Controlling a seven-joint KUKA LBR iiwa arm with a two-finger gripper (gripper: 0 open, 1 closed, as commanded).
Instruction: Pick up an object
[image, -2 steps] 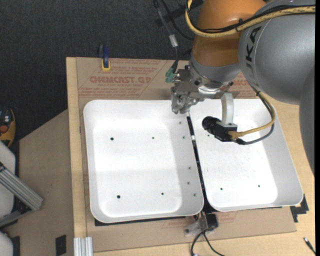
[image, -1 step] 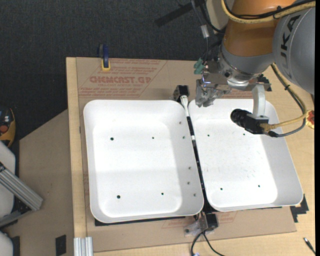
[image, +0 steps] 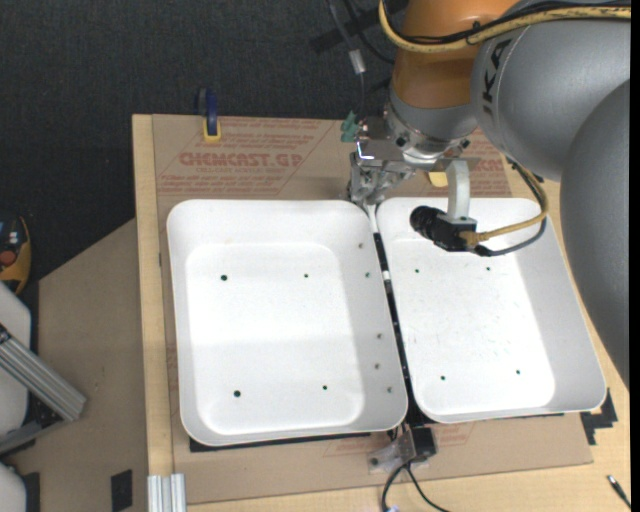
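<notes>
Clamp (image: 210, 112), blue and yellow, on cardboard sheet (image: 250, 155), far left of jaws (image: 367, 192). Left bin (image: 190, 330) down-left of jaws, right bin (image: 560, 340) down-right. Jaws low over the far end of the seam between bins; opening impossible to tell. No task object discernible.

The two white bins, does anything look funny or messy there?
Nothing looks spilled or broken. The left bin and the right bin sit flat side by side, touching. One odd thing: the tool hangs over their far rims rather than over a bin floor.
</notes>
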